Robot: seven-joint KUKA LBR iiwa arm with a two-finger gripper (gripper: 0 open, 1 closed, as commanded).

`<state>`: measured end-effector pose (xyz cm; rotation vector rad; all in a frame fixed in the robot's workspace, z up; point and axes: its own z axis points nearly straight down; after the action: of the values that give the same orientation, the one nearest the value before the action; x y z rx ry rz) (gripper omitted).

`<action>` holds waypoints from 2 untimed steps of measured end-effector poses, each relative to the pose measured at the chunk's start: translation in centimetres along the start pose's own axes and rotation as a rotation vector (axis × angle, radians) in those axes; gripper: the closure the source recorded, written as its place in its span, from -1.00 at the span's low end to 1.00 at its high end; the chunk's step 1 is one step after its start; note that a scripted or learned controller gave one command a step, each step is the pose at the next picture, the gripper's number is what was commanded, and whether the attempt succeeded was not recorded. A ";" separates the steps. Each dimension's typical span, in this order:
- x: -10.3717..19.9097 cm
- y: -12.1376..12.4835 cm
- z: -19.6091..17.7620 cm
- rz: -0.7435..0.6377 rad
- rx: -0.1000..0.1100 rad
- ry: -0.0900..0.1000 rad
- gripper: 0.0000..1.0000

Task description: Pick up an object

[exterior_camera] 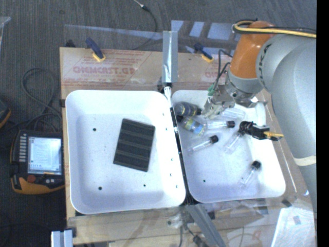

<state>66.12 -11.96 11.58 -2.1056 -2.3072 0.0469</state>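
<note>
Clear capped tubes scattered just below the gripper in the right bin, its grip seemingly untellable.

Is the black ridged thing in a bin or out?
In. The black ridged pad lies flat on the floor of the left bin.
</note>
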 end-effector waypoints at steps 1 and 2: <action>0.0 0.0 0.0 0.000 0.001 -0.001 -1.00; 1.2 -1.0 2.6 -0.048 -0.041 0.000 -1.00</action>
<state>64.90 -10.84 8.97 -2.0672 -2.3785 -0.0008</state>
